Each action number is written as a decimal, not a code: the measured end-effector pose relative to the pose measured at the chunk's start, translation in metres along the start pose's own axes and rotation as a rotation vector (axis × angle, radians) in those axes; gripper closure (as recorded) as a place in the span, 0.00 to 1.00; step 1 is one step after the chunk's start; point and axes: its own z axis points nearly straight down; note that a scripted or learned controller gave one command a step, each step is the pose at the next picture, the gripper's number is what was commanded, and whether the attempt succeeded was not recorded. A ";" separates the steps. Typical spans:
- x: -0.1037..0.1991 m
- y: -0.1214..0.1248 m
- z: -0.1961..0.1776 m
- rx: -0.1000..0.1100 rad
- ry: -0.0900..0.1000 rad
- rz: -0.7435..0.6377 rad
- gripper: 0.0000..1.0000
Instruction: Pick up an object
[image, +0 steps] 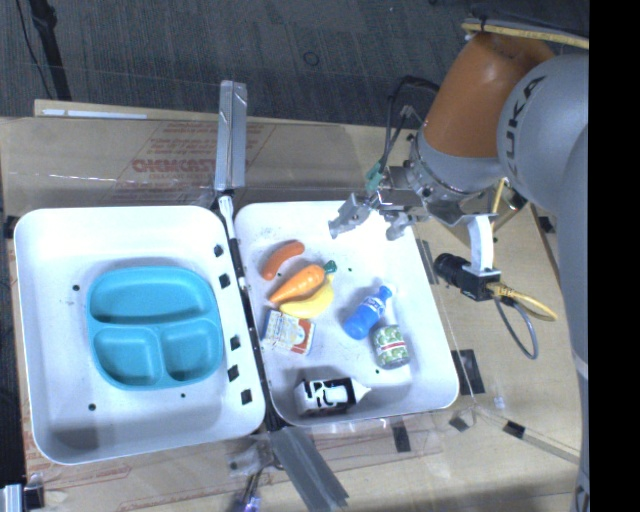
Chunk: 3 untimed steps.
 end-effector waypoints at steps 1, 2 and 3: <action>-0.058 -0.013 0.168 0.001 0.001 0.062 0.00; -0.065 -0.068 0.183 -0.002 0.001 -0.031 0.00; -0.071 -0.107 0.179 -0.019 -0.001 -0.133 0.00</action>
